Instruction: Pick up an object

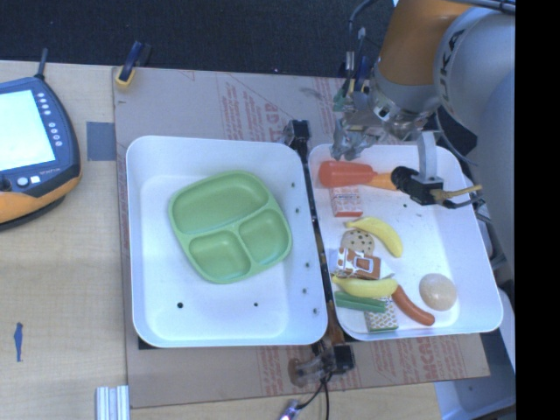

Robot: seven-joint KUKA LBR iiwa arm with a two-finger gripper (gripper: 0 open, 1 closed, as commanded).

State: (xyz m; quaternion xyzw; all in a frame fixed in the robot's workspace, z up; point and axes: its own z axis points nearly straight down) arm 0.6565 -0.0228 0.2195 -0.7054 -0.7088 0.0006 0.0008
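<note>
Currently the gripper [348,147] hangs at the far end of the right bin [464,234], just above the orange carrot [346,174], apparently lined up for a grasp; its jaw state cannot be determined.

Robot lab or test bench, not a home. Big grey arm [472,51] with an orange band, cables running down to its claw [350,147]. Well to the claw's left, a teach pendant [31,147] with a screen and buttons lies on the wooden bench [61,278]. Cardboard sheet [219,103] is spread under two white bins: one [149,234] left of the claw holding a green divided plate [230,226], one [472,261] below the claw with toy food [372,269] scattered in it. Blue clamp [129,64] at the cardboard's far left corner, grey tape patch [101,140] beside it.
</note>
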